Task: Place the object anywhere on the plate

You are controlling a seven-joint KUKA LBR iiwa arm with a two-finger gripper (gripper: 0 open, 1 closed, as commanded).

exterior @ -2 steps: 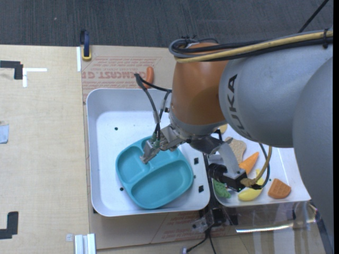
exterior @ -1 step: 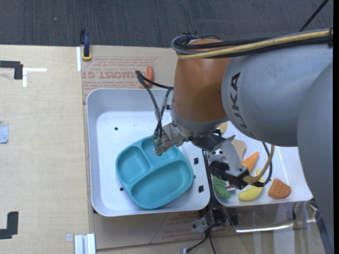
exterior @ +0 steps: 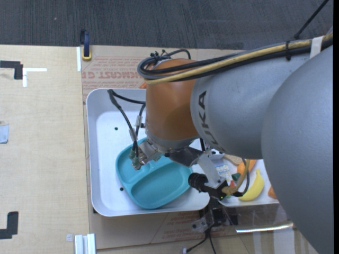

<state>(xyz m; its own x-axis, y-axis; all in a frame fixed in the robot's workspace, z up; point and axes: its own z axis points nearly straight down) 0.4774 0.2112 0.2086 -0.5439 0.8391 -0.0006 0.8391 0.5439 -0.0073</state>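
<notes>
Arm: one grey arm point(exterior: 275, 115), its orange band point(exterior: 169, 107) over the middle of the left bin.
Bins: two white bins. The left bin point(exterior: 103, 142) is in plain sight; the arm covers most of the right bin point(exterior: 259, 205), leaving its 6 o'clock wall showing.
Plate: one teal plate point(exterior: 153, 187), divided into two compartments, lying in the left bin toward its 5 o'clock corner.
Banana: one yellow banana point(exterior: 253, 187) in the right bin, at 3 o'clock from the plate and apart from it, with the bin walls between them.
Orange pieces: two orange patches, one point(exterior: 241, 168) just beside the banana at its 10 o'clock, the other point(exterior: 271, 192) at its 3 o'clock, cut off by the arm. What they are cannot be made out.
Cables: several black cables point(exterior: 124, 118) run from the wrist down toward the plate.
Gripper: one gripper point(exterior: 139, 161), its tip over the plate's 10 o'clock rim, below the orange band.
Jaws: mostly hidden by the wrist and cables; whether they are spread or pressed together cannot be made out, and nothing is seen between them.
Banana relative to jaws: well apart, at about 4 o'clock from the gripper tip, across the plate and in the other bin.
Bench: pale wood point(exterior: 42, 142) at 9 o'clock of the bins, with brown cardboard point(exterior: 111, 73) under the left bin.
</notes>
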